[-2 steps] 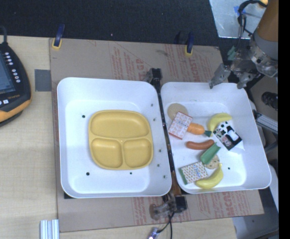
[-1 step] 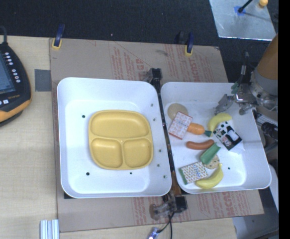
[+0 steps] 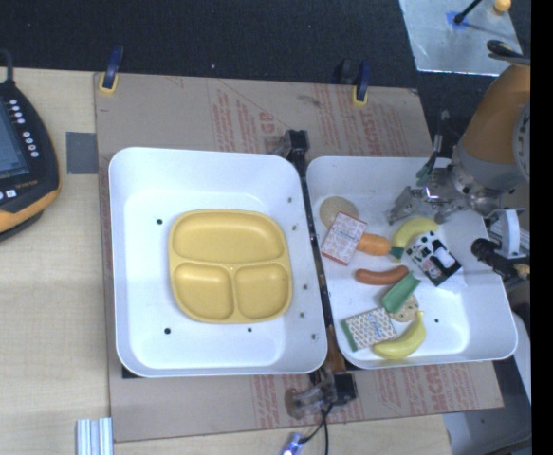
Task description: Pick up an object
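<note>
The right bin (image 3: 485, 325) holds several small items. Among them are a red-and-white packet (image 3: 342, 238), an orange carrot (image 3: 376, 245), a reddish sausage (image 3: 382, 275), a black-and-white toy (image 3: 434, 257), a green piece (image 3: 399, 294), a checkered packet (image 3: 369, 328) and a yellow banana (image 3: 401, 341). A yellow-green fruit (image 3: 411, 230) lies just below my gripper (image 3: 426, 205). The gripper hangs over the bin's far part with its metal fingers spread and nothing between them. A round beige disc (image 3: 338, 209) sits at the bin's far left.
The left bin (image 3: 143, 339) carries a yellow divided plate (image 3: 230, 263). A teach pendant (image 3: 1, 164) lies on the bench at far left. Clamps (image 3: 111, 69) hold the cardboard sheet at its far edge. The orange-banded arm (image 3: 499, 121) comes in from the right.
</note>
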### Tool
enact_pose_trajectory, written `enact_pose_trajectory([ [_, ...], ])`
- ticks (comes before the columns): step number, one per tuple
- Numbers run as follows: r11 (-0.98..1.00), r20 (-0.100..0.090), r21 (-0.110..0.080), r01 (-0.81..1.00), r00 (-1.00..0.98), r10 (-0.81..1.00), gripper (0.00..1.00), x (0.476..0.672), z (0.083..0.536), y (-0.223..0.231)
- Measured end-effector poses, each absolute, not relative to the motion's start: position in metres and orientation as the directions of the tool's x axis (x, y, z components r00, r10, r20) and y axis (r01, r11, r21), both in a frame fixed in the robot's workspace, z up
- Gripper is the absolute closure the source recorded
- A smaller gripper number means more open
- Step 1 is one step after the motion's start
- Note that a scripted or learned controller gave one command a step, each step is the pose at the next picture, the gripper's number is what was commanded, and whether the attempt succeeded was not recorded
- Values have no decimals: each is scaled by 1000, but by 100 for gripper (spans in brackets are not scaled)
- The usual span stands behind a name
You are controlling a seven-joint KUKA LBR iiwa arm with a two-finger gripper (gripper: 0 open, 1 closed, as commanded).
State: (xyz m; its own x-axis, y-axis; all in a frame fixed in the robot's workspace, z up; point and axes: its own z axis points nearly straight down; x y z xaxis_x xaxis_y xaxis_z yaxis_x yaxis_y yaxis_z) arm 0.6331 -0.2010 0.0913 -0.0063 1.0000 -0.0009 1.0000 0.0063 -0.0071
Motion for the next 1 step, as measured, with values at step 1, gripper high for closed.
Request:
enact_pose_trajectory([
  [1, 6, -1, -5, 1000, -6, 1000, 0, 605, 92, -174],
])
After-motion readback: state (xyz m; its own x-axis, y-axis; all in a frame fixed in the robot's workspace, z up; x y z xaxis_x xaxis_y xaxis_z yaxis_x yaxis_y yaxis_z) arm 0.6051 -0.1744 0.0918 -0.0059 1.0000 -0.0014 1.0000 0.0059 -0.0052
